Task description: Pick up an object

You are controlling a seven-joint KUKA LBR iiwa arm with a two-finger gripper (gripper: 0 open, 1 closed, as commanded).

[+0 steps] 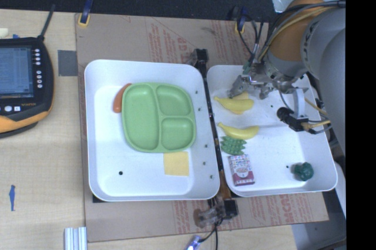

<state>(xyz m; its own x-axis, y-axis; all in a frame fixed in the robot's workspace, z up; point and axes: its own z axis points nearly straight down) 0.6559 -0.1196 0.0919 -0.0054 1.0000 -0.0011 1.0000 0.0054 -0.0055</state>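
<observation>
My gripper (251, 85) hangs low over the far part of the right bin (320, 184), just behind a yellow banana-shaped piece (235, 104). A second yellow banana (239, 131) lies nearer the middle of that bin, with a small green leafy piece (233, 146) right below it. A red and white packet (241, 169) rests near the bin's front edge. A dark green round object (303, 171) sits in the front right corner. I see nothing held in the gripper.
The left bin (100, 178) holds a green divided plate (158, 117), an orange piece (118, 99) poking out from under its left edge, and a yellow square slice (177, 164). A handheld control pendant (20, 81) lies on the bench at far left.
</observation>
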